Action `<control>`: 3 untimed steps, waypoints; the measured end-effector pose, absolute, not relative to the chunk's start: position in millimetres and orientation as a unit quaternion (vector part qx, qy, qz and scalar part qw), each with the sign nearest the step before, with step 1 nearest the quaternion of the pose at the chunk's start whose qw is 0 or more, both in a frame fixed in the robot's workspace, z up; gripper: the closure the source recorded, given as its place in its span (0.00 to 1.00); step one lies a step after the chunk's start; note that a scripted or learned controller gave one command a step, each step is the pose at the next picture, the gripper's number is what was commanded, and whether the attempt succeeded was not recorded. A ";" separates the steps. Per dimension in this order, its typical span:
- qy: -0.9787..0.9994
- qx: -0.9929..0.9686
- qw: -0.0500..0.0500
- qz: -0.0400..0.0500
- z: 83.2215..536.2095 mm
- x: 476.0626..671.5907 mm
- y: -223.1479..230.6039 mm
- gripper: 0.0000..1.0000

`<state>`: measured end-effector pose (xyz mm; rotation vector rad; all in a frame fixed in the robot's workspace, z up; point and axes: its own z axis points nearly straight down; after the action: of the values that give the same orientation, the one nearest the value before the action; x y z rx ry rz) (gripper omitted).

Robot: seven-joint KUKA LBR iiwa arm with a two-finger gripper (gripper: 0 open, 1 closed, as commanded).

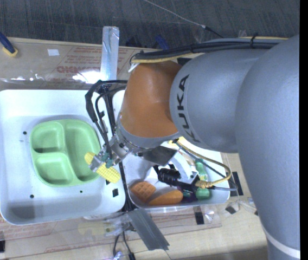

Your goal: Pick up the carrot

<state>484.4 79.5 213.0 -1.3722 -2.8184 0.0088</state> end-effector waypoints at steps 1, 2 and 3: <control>-0.978 -0.208 -0.002 0.000 274.5 480.6 4.1 1.00; -0.964 -0.265 0.002 0.001 207.1 476.0 -39.0 1.00; -0.900 -0.435 0.003 0.001 190.9 476.0 -24.5 1.00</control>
<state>476.0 -24.5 190.9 -1.3648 -2.8241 0.0026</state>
